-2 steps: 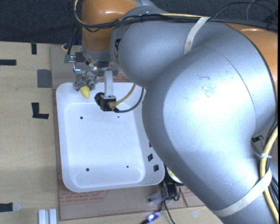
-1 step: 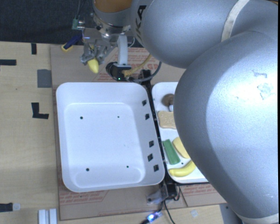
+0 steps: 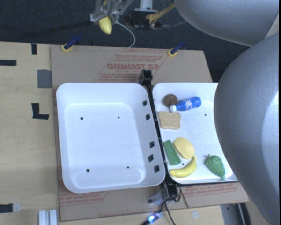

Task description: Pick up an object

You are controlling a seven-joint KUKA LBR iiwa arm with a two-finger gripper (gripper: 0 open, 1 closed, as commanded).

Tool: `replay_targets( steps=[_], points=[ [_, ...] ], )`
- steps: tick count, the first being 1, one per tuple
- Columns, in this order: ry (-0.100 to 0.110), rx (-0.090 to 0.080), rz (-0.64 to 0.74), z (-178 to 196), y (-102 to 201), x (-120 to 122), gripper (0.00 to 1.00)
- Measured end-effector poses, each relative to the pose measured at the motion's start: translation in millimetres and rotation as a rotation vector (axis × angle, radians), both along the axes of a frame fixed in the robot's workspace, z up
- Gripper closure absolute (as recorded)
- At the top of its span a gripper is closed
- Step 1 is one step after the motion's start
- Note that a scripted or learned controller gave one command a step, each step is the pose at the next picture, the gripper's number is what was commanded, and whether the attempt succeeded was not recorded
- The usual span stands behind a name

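Note:
My gripper (image 3: pixel 106 18) is high at the top of the view, beyond the bench's far edge and well away from both bins. A small yellow rounded object (image 3: pixel 105 26) sits between its fingers and pokes out below them, so the gripper is shut on it. In the right bin (image 3: pixel 203 89) lie a brown ball (image 3: pixel 170 100), a blue bottle (image 3: pixel 188 103), a slice of toast (image 3: pixel 169 120), a pale yellow lump (image 3: pixel 184 147), a green stick (image 3: pixel 171 152), a banana (image 3: pixel 183 169) and a knobbly green fruit (image 3: pixel 215 165).
The left bin (image 3: pixel 65 95) stands beside the right one on a cardboard sheet (image 3: pixel 131 67). The arm's large grey body (image 3: pixel 253 102) covers the right bin's right side. Yellow and blue clamps (image 3: pixel 71 43) hold the cardboard's far corners.

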State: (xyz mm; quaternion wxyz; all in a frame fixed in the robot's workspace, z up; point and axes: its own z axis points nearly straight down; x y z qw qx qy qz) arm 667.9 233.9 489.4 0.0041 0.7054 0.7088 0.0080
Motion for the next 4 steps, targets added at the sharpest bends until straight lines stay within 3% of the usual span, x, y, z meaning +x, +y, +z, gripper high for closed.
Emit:
replay_targets(
  steps=[1,2,3,4],
  points=[
    [0.03,-0.01,-0.004,-107.2,-1.2,-53.6,1.0],
    [0.002,0.0,0.0,54.1,-0.1,-47.3,1.0],
    [0.035,-0.012,-0.001,-80.3,-0.6,-127.2,1.0],
    [0.006,0.0,-0.001,43.8,-0.5,-122.2,1.0]
  ],
)
